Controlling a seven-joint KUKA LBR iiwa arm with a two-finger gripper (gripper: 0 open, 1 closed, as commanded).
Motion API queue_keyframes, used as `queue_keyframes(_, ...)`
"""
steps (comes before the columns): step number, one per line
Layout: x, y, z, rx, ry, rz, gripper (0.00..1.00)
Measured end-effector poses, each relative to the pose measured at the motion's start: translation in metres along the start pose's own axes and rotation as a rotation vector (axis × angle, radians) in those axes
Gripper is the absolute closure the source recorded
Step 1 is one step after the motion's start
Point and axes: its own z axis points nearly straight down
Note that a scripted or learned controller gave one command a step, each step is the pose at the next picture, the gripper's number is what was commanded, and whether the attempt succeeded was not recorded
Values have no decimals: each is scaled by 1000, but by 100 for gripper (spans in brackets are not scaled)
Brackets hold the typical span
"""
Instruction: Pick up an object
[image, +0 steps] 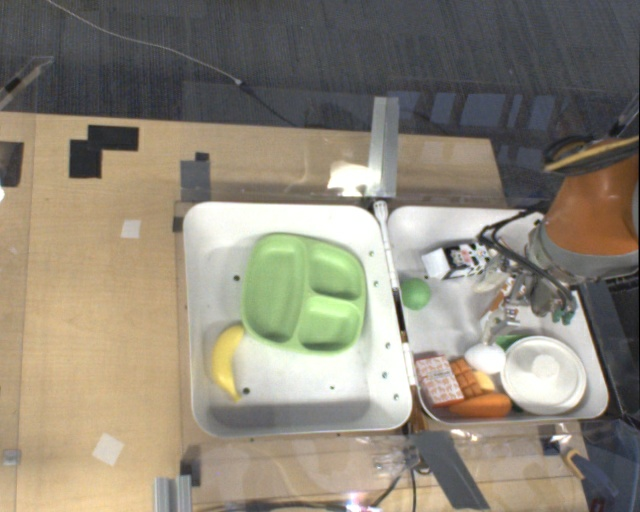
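Note:
My gripper (503, 305) hangs low in the right bin (440, 225), reaching in from the right under the arm's orange band (592, 208). It is just above a white egg-shaped object (486, 356) and next to a white bowl (544, 373). A green ball (415, 294) lies to its left near the bin's left wall. A small white box (435, 263) and a printed packet (463, 258) lie up and to its left. At the bin's front sit a checked packet (435, 378), an orange waffle-like piece (470, 378) and an orange carrot-like object (478, 406).
The left bin (210, 300) holds a green divided plate (303, 290) and a yellow banana (226, 360) at its front left. A metal post (384, 145) stands behind the wall between the bins. Bare wooden bench (90, 330) lies to the left.

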Motion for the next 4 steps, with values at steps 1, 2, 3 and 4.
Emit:
queue_keyframes(1,-11,10,29,0,-2,48,0)
queue_keyframes(2,-19,23,35,0,-8,71,0)
queue_keyframes(3,-25,24,20,1,-29,66,100)
queue_keyframes(4,-66,-3,-145,3,-10,-375,100)
